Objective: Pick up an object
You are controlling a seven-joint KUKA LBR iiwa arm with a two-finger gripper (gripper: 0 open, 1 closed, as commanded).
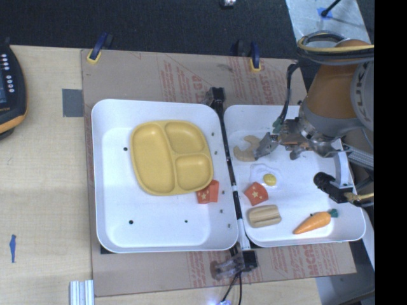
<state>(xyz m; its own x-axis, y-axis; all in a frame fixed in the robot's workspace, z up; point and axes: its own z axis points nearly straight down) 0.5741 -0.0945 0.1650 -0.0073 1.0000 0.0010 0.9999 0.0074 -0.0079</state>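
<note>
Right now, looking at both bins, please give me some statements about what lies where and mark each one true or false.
1. The yellow divided plate lies in the left bin. True.
2. The toy carrot lies in the left bin. False: it lies in the right bin, near the front corner.
3. Two red blocks with stars are here, one in each bin. True: one beside the plate, one in the right bin.
4. The tool is over the left bin. False: it is over the right bin.
5. The bread roll rests on the plate. False: it lies in the right bin.

Glossy plastic-looking yellow tray (172, 157), smooth white bins (108, 170), matt cardboard (159, 75).
</note>
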